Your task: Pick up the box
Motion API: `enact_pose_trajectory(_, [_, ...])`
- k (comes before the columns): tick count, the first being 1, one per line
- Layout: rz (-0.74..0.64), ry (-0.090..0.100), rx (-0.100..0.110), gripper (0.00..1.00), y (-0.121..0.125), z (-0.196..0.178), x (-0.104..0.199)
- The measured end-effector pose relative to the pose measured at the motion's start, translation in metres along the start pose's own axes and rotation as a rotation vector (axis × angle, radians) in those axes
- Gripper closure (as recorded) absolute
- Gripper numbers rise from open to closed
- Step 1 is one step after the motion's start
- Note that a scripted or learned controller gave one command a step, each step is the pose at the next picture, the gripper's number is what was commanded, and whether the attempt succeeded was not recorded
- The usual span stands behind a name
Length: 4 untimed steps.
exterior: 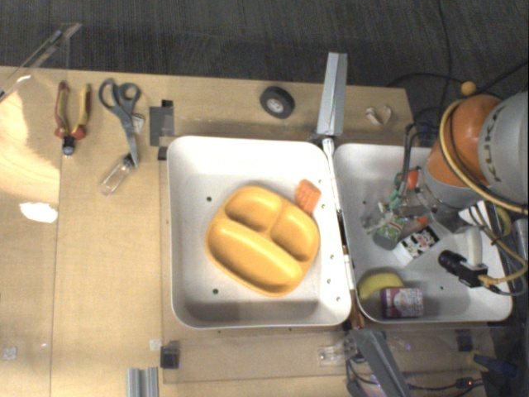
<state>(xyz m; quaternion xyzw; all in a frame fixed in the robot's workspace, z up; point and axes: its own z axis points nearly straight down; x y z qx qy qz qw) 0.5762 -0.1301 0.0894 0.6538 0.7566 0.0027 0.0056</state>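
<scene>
A small orange box (307, 194) lies in the left bin (190, 222), wedged between the bin's right wall and a large yellow bun-shaped object (263, 238). My gripper (395, 224) is low inside the right bin (364, 168), near its left half, well to the right of the orange box and across the wall between the bins. A small white item with black and red marks (420, 240) lies just right of the gripper. Nothing visibly hangs from the gripper.
A yellow rounded object (378, 284) and a purple can (402, 302) lie at the front of the right bin. Scissors (124, 110), pliers (70, 114) and a tape roll (278, 101) sit on the bench behind the bins.
</scene>
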Motion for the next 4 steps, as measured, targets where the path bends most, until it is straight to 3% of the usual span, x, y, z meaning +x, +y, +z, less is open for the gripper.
enact_pose_trajectory(1, [-0.108, 0.001, 0.003, 0.0, 0.007, -0.098, -0.068])
enact_pose_trajectory(2, [-0.235, 0.004, 0.004, 0.0, 0.018, -0.006, -0.027])
enact_pose_trajectory(3, [-0.232, 0.004, 0.004, 0.0, 0.06, -0.006, 0.026])
enact_pose_trajectory(4, [-0.237, 0.002, -0.002, 1.0, 0.063, -0.018, 0.028])
